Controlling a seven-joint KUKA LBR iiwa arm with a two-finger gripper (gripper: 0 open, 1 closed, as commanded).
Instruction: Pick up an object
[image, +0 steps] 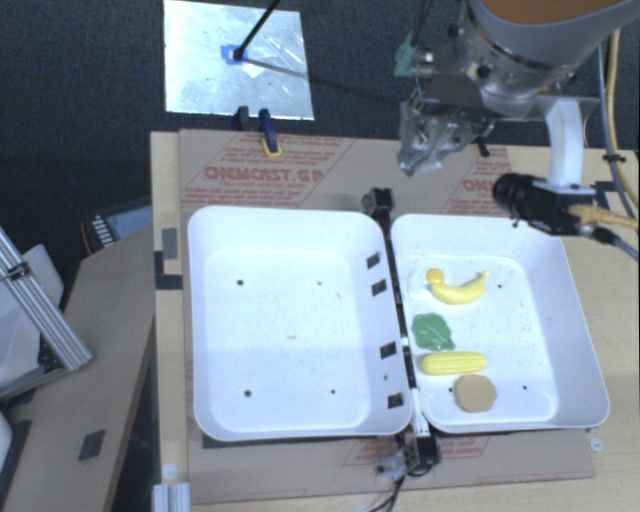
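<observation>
Beyond the right bin's far rim I see my pincer, grip state unclear; banana lies nearer, lengthwise across.

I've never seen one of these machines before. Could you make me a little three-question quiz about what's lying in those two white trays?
1. True or false: the yellow plastic banana lies in the left white bin.
2. Which lies nearest the camera?
A. green leafy toy
B. yellow corn cob
C. round tan cookie
3. Fill in: the gripper is above the bench, beyond the bins' ____ edge.

Key: 1 false; 2 C; 3 far.
</observation>
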